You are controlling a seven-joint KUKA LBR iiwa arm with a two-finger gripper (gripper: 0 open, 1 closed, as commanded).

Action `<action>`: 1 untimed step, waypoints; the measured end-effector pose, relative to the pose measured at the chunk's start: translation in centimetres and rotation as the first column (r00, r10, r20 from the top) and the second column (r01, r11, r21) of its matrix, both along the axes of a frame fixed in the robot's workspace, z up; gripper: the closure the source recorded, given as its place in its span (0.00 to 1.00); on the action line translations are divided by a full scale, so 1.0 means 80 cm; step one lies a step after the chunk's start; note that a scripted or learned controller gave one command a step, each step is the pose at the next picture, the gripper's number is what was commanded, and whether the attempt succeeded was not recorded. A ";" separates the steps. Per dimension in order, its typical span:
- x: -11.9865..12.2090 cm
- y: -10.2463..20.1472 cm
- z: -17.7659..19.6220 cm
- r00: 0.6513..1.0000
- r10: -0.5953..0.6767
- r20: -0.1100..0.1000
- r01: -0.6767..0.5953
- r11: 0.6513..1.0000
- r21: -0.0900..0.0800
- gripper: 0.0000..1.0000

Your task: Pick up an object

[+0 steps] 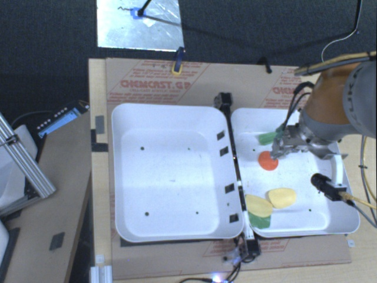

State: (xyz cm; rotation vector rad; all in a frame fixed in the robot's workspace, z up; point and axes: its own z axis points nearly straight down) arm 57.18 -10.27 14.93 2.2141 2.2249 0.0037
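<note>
In the right bin [339, 217] lie a small orange-red round object [268, 162], a green piece [268, 138] near the back, a yellow oval piece [281, 197] and a paler yellow piece [258, 204] resting on a green one [260, 220] at the front left corner. My gripper [279, 150] hangs low over the bin, just right of and above the orange-red object and beside the green piece. The wrist hides its fingertips.
The left bin [126, 175] stands next to the right one, with a black divider strip [232, 164] between them. A black fixture [327, 187] sits at the right bin's right side. Cables run above the arm at the upper right.
</note>
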 end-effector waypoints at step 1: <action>-0.070 -0.064 -0.085 1.000 -0.010 -0.008 0.010 1.000 0.000 1.00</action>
